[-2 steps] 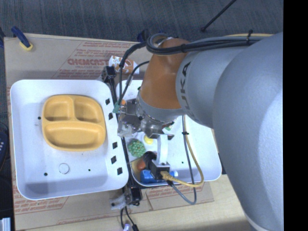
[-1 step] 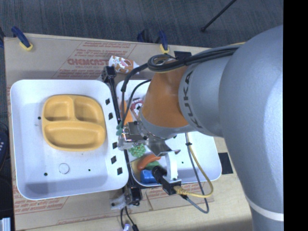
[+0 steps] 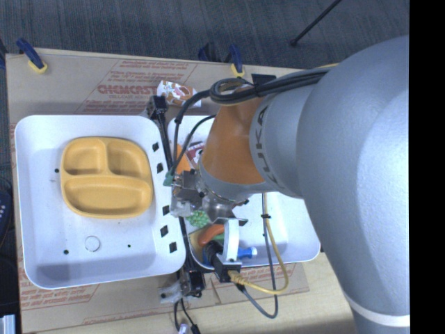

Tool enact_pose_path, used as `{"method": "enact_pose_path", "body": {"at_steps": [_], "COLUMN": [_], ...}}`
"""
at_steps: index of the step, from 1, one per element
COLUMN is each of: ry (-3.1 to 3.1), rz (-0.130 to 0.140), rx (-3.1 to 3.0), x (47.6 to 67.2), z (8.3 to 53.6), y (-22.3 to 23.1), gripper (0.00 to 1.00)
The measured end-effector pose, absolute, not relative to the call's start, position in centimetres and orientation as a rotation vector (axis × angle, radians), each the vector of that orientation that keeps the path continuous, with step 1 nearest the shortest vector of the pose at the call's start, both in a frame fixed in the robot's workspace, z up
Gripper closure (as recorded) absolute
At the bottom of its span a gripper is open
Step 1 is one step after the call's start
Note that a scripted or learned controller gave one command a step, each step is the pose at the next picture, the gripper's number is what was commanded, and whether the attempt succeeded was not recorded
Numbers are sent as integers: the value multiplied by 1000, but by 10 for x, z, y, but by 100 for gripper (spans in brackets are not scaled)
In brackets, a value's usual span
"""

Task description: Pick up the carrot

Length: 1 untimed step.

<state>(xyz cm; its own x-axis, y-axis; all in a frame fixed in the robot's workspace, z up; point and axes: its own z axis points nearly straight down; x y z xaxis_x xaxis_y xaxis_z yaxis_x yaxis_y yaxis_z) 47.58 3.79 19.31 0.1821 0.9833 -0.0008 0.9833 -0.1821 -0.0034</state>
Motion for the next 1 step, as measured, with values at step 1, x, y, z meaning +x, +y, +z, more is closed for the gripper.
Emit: {"method": "enact_pose_path", "body": {"at_steps": [1], "ry": [-1985], "rz": [3], "rx": [-2432], "x": [504], "z": [272], "y": [-1], "gripper": [100]}}
